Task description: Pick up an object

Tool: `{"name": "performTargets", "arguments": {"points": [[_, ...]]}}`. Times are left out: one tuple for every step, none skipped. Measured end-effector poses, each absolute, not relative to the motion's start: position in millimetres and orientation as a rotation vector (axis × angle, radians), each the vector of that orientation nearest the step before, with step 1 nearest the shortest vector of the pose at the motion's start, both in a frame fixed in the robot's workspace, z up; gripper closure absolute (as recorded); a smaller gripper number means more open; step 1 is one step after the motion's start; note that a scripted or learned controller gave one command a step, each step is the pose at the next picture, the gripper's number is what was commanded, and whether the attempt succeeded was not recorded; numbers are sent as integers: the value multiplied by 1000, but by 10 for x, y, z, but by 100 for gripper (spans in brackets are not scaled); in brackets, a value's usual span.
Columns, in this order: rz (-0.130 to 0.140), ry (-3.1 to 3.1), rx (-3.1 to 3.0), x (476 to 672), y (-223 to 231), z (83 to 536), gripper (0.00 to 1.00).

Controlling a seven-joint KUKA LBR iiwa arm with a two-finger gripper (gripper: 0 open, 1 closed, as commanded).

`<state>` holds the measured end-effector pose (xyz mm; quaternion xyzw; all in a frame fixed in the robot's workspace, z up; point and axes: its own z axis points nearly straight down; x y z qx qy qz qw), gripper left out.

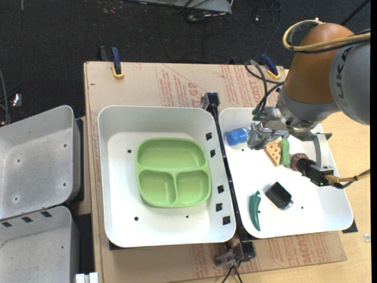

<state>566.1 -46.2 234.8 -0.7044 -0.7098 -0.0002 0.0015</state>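
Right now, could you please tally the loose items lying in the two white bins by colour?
Green: 3, the light green three-compartment plastic plate, the dark green curved pepper-shaped piece, the small green stick
Blue: 1, the blue cylinder
Black: 1, the black block
Tan: 1, the tan dotted wedge
Total: 6

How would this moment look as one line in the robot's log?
arm: over right bin | gripper: beside blue object | grasp: none seen | green tray: left bin

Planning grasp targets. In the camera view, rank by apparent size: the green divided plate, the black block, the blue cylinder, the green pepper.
1. Green divided plastic plate.
2. Slender green pepper.
3. Black rectangular block and small blue cylinder: too alike to rank.
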Motion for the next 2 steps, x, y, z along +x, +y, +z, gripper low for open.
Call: {"name": "performTargets", "arguments": {"points": [[-3, -2229, -2212, 5659, 60, 2435, 100], [1, -2227, -2211, 5634, 577, 2284, 100]]}}
